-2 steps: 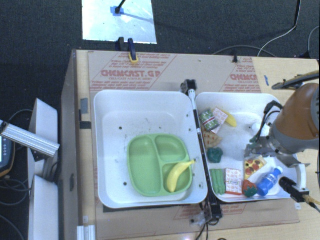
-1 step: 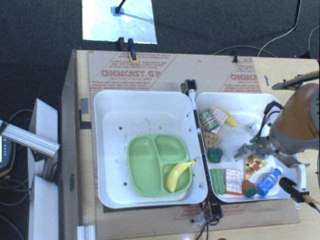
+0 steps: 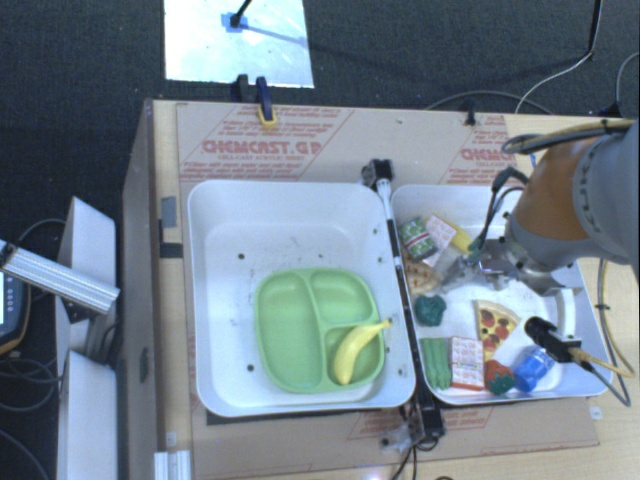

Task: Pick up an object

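**Arm working down into the right bin, nothing lifted yet**

The KUKA arm (image 3: pixel 570 203) is reaching in from the right and hanging low over the right bin (image 3: pixel 580 388), with its gripper (image 3: pixel 470 265) sitting at the bin's left-centre, among the toys. How wide the claw is standing cannot be told from this slanted view, and no object is visibly caught in it.

Judging by the pose, the reach-and-descend step is under way, with the grasp itself not yet made. The nearest candidates are lying just beside the gripper: a small printed packet (image 3: pixel 427 235) above it, a dark green broccoli-like toy (image 3: pixel 431 310) below it, and a pizza slice (image 3: pixel 493 323) to its lower right. Farther toward the front rim, a green pod-like piece (image 3: pixel 436 360), a red-and-white carton (image 3: pixel 466 362) and a blue toy (image 3: pixel 532 367) are resting close together.

The left bin (image 3: pixel 230 368) is holding a green divided plate (image 3: pixel 300 323) with a banana (image 3: pixel 356 348) lying across its lower right compartment, well apart from the gripper.

The next move is calling for a clean closure on one single item, since the toys are crowding each other, then a straight lift clear of the bin walls.
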Controlling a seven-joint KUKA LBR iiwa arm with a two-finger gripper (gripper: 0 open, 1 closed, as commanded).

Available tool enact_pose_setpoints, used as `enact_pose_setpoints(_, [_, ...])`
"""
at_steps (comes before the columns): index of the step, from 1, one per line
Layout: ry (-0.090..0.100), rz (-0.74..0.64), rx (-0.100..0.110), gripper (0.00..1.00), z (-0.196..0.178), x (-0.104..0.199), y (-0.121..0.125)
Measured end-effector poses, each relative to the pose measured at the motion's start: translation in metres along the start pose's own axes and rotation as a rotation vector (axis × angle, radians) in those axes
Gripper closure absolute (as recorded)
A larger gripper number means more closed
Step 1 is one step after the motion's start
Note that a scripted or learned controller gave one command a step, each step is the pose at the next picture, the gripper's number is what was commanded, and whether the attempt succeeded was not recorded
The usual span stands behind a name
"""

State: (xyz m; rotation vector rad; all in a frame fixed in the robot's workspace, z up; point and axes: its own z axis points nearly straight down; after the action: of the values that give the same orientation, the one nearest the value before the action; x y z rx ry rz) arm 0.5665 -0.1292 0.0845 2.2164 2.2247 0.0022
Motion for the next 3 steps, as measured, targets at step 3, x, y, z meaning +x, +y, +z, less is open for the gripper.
enact_pose_setpoints(3, [0.000,-0.001,-0.003,0.00,-0.091,0.012,-0.008])
